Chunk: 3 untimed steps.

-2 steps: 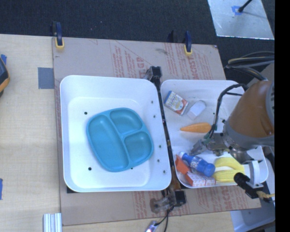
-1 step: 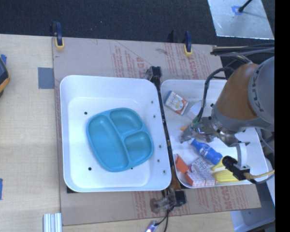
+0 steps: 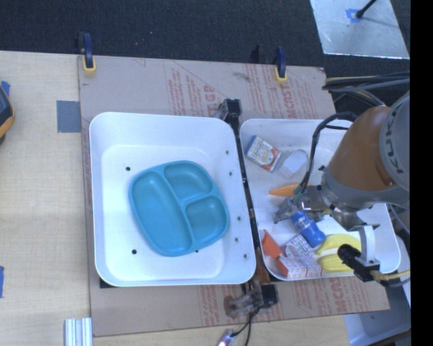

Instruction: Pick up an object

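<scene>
1. Brown board covers the bench, and on it we see two shallow white bins side by side: the left bin and the right bin.
2. We find a blue divided plate lying flat at the centre of the left bin.
3. At the right bin's 12 o'clock lies a small printed packet; at 6 o'clock sit a red-and-white packet and a yellow banana.
4. We see the gripper at the bin's centre, just beside a blue bottle and an orange carrot.
5. Whether it grasps anything, we cannot tell.
</scene>
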Each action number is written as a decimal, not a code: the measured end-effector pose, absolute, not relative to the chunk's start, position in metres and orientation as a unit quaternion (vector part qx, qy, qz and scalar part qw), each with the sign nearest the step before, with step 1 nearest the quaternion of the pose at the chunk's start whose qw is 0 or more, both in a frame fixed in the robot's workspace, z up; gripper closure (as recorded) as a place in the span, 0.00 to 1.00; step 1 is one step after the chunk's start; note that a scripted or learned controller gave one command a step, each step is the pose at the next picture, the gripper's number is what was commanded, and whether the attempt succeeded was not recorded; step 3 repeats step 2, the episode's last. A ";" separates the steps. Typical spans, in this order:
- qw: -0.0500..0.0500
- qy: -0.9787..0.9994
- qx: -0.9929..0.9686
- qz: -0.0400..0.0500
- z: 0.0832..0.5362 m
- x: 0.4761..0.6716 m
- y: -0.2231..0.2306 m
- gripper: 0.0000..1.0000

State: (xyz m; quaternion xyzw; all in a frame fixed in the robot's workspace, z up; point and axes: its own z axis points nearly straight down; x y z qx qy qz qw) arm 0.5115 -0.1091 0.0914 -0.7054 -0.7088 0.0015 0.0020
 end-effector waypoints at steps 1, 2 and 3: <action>0.003 -0.710 -0.704 0.003 0.101 0.511 -0.110 1.00; 0.001 -0.709 -0.705 0.000 0.193 0.569 -0.046 1.00; 0.001 -0.709 -0.705 0.000 0.193 0.569 -0.046 1.00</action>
